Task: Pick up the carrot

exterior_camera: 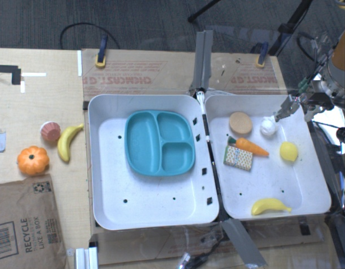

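Now | carrot (252, 146) lies in right bin (312, 150) | pincer (295, 108) above rim, apparently open, empty

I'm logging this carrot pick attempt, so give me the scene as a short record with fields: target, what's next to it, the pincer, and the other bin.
target: carrot, lying in the right bin, not held
neighbours: patterned block touching its lower left side; tan disc above; white ball upper right; lemon to its right
also in right bin: banana near the front
pincer: over the bin's far right corner, away from the carrot
left bin: holds a blue divided plate
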Tool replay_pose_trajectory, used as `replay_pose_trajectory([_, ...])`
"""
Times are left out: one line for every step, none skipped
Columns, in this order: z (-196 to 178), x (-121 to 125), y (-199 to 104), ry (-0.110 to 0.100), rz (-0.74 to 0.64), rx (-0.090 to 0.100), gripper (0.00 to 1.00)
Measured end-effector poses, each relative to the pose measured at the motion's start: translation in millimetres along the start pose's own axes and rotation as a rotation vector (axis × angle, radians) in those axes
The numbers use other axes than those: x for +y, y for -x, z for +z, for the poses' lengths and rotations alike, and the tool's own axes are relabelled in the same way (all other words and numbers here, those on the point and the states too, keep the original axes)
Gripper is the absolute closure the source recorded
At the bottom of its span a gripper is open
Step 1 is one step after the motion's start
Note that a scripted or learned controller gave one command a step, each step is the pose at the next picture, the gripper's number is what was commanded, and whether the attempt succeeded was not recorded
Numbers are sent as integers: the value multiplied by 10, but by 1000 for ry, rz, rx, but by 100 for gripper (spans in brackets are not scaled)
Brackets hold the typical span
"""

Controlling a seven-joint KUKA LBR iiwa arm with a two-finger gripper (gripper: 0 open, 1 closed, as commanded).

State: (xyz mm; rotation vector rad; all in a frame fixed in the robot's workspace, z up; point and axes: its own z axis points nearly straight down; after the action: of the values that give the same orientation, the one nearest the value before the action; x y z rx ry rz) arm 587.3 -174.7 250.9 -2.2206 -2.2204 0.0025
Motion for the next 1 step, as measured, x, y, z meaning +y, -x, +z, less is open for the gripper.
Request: replay_pose_trajectory([1030, 204, -537, -1, -143, -1, 0])
